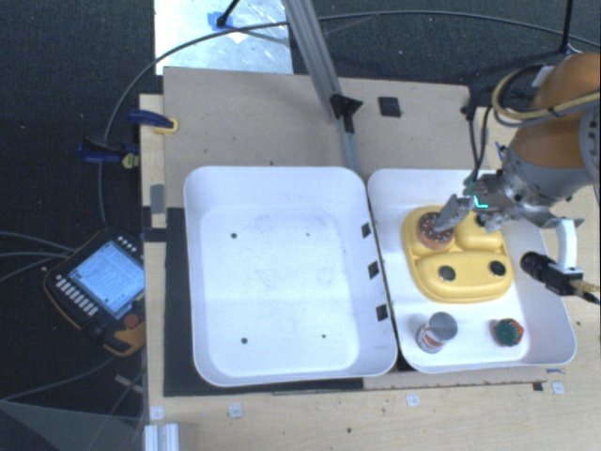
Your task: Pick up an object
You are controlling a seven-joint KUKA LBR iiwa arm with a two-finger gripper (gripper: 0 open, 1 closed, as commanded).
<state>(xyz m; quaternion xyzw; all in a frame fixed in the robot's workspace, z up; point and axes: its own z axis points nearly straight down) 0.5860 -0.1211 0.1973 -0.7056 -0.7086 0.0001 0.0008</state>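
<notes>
A robot's claw (pixel 457 212) hangs over the yellow toy (pixel 457 256) in the right bin (pixel 554 341), its grip impossible to tell; just above the toy's near edge, it risks glancing off the smooth dome; the cup (pixel 437 331) and green ball (pixel 508 331) sit below.

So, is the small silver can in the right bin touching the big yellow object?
Apart. The camera view shows a strip of white bin floor between the silver can and the lower edge of the yellow object.
</notes>
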